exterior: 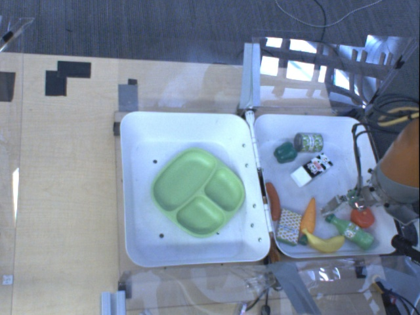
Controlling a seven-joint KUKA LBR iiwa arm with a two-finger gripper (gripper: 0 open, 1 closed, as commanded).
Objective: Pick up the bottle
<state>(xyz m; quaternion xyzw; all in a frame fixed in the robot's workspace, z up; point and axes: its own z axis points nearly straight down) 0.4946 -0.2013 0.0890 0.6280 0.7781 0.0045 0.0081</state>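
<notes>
Pick not done yet, by the look of it. The bottle [350, 231] lies on its side on the floor of the right bin [341, 125], lower right of the frame, not lifted. The gripper [351, 201] hangs just above and left of the bottle's upper end, close to it, with the arm's orange band at the right edge of the frame. Whether the jaws are wide or narrow I cannot tell; the metal there is too small and cluttered to read. Nothing visibly sits between them.

Left to do: close on the bottle, raise it clear.

Bottle is green with a white label patch mid-body, neck pointing upper left. A red round object [362, 217] is just beside it above, a banana [325, 243] touching or nearly so at lower left. Tight spot.
</notes>
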